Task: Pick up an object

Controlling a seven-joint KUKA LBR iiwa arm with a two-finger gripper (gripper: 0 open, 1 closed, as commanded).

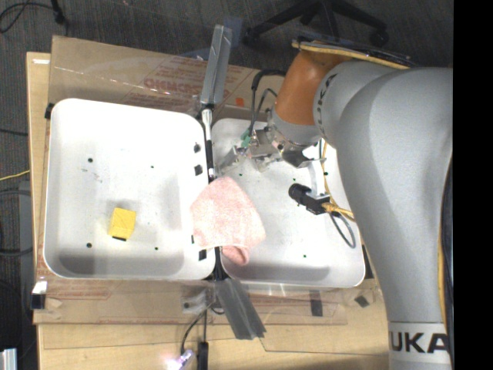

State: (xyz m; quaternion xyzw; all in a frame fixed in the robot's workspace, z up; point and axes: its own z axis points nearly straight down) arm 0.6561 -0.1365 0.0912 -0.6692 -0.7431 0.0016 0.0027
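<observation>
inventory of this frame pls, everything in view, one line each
Bins: 2, white, side by side on the bench; left bin, right bin.
Yellow block: 1, yellow, lower left part of the left bin.
Cloth: 1, pink, draped over the divider between the bins, mostly in the right bin.
Bench: 1, tan wood, under the bins, with cardboard at the back.
Office chair base: 1, black, on the floor behind the bench.
Arm: 1, grey with an orange band, reaching in from the right.
Tool: 1, metallic, low over the top left part of the right bin, just above the cloth.
</observation>
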